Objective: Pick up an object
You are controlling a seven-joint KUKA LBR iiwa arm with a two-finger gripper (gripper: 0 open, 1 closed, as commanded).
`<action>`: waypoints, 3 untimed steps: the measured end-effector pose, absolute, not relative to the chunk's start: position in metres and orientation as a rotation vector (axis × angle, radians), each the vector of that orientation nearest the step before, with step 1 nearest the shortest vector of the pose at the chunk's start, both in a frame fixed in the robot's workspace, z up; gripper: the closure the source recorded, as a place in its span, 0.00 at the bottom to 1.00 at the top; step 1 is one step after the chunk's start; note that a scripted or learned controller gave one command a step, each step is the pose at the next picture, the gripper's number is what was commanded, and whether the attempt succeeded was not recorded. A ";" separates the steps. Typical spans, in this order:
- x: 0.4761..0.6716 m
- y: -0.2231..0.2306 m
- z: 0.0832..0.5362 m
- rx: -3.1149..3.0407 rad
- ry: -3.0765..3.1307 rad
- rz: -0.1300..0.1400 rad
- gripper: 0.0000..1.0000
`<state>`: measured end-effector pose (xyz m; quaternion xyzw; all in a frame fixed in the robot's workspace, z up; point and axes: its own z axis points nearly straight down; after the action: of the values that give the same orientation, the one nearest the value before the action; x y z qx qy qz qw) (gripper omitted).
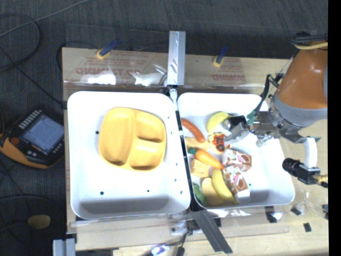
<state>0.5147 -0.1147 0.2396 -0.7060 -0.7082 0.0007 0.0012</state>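
- The object nearest your gripper [233, 130] is a yellow, lemon-like fruit [216, 120], lying in the right bin [277, 193] toward its far side, just right of the red sausage [193, 129]
- Your gripper sits low inside that bin, its tip close against the near right edge of the fruit and above the red-and-white piece [217, 141]; you cannot tell from this view whether the fingers are open, closed or gripping anything
- The fruit looks rounded, its long axis running roughly far-left to near-right, no clear end pointing anywhere
- Risk: a rounded fruit may roll or squirt out if the fingers close off-centre
- Risk: the pile crowds the near left of the bin — carrot [208, 157], banana [221, 184], patterned box [236, 169] — so a drifting descent could nudge neighbours or catch two things at once
- Risk: the bin's middle wall and the sausage leave little room on the left side of the fruit
- The left bin [85, 196] holds a yellow divided tray [132, 137], well apart from the work
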 end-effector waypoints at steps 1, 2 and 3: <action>0.524 -0.133 0.151 -2.221 -2.218 0.003 0.00; 0.597 -0.154 0.089 -2.164 -2.291 -0.009 0.00; 0.597 -0.154 0.099 -2.163 -2.289 -0.011 1.00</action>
<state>0.5970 -0.1535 0.0986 -0.6869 -0.7267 -0.0036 -0.0040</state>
